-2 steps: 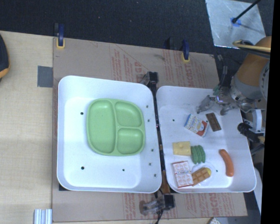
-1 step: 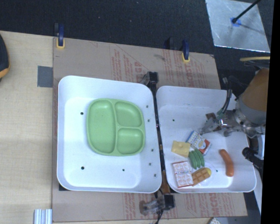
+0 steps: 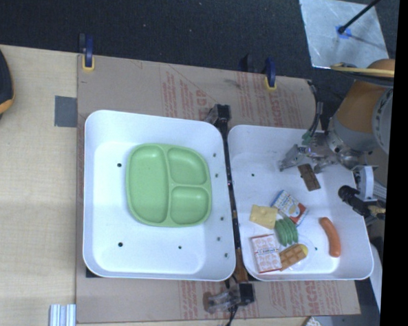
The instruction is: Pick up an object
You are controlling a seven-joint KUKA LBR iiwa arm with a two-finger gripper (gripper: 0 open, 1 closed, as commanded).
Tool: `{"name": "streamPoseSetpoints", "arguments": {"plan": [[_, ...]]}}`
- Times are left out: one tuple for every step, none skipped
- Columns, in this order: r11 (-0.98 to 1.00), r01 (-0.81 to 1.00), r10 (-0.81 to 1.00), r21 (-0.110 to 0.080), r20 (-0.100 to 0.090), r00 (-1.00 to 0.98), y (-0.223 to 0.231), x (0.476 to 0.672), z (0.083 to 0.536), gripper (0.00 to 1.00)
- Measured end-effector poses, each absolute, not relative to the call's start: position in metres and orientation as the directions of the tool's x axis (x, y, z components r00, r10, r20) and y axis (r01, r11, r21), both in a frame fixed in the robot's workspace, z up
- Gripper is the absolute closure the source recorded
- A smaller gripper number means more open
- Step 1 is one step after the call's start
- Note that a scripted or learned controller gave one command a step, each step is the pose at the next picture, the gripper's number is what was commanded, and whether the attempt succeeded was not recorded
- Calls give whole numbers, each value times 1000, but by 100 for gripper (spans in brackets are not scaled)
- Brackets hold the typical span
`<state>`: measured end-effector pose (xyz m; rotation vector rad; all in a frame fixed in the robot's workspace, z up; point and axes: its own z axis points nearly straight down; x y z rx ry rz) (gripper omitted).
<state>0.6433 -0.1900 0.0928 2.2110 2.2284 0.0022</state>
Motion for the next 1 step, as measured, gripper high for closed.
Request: {"name": "streamPoseSetpoints", "arguments": {"plan": [[1,1000,1000,-12,2,-1,-189,524,119,0]]}}
